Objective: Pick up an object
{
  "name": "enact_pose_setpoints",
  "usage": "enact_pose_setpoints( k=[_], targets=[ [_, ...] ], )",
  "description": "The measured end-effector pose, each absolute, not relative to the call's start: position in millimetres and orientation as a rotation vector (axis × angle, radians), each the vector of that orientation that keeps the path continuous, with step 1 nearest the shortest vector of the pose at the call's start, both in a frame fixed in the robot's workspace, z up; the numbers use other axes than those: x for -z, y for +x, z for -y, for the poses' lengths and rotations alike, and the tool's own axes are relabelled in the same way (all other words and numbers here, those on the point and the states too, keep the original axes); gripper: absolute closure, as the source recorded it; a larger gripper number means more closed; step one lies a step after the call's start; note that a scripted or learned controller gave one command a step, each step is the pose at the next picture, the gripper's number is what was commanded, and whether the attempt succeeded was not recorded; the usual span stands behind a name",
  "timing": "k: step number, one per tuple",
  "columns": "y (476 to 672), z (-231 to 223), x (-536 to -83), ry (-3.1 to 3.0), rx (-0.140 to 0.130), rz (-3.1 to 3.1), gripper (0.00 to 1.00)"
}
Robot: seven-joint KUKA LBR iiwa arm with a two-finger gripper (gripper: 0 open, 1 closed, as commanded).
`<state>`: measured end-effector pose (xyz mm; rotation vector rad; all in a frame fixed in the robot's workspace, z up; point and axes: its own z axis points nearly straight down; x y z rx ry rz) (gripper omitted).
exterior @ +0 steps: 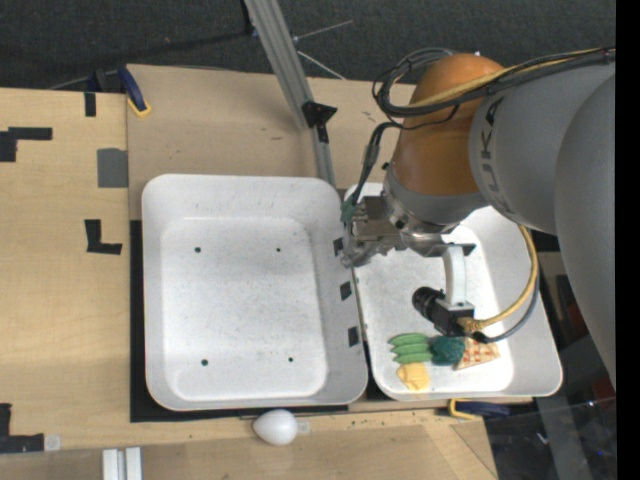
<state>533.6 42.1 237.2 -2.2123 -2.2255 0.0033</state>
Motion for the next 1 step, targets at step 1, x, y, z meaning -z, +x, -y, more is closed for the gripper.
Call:
enact_pose_setpoints(
  k=[1],
  targets=[
    [523.2, -93.7, -242.5, -2.212, -0.001, 2.228, 1.0]
  ],
)
